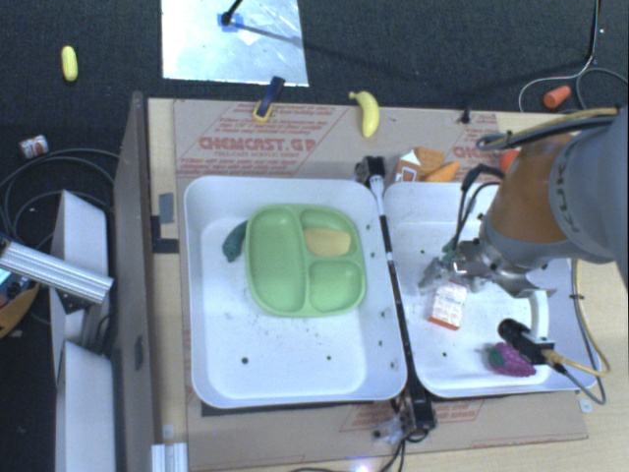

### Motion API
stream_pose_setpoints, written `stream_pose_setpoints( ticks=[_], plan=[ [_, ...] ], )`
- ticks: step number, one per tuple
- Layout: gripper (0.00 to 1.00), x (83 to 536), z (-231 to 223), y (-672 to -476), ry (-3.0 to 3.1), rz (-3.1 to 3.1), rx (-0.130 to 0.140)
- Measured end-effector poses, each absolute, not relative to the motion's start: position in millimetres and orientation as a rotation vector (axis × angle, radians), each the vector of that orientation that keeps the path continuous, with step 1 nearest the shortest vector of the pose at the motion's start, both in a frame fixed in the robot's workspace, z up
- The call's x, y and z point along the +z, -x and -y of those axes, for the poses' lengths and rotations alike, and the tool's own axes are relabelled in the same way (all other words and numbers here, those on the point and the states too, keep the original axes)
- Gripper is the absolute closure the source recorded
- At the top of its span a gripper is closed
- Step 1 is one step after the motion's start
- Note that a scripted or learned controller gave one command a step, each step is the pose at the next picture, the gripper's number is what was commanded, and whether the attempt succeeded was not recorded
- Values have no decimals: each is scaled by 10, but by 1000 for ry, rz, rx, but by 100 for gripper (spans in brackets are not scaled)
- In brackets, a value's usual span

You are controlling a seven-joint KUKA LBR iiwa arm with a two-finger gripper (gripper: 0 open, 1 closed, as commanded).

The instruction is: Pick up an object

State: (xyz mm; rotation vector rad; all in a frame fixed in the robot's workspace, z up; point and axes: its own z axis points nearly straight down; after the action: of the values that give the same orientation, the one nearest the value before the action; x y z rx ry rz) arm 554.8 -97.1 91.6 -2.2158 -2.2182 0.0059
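Jaws could not be read at this moment, the gripper (454, 268) being seen from above with its tips hidden under the wrist, so whether it was open or closed cannot be told. Across the bench from left to right: the left bin (211, 362) held a green divided plate (295, 264) near its centre, a yellow piece (328, 241) lying in the plate's compartment at two o'clock and a dark green object (234, 241) touching the plate's edge at nine o'clock. Past the black divider, the right bin (418, 219) held a small white and orange packet (447, 308) just below the gripper, at about six o'clock from it, and a purple object (510, 359) nearer the bin's five o'clock corner. The grey arm (560, 200) reached in from three o'clock, its orange band above the wrist. The packet looked the likeliest target. Judged from this view, a clean pick would call for centring over the packet, coming straight down and closing across its narrow side, since it lay flat and could slide on the smooth floor.
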Motion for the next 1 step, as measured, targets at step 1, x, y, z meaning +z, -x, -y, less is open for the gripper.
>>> stream_pose_setpoints(
  ticks=[1],
  plan=[
    [100,1074,978,-5590,2221,2227,-5]
  ],
)
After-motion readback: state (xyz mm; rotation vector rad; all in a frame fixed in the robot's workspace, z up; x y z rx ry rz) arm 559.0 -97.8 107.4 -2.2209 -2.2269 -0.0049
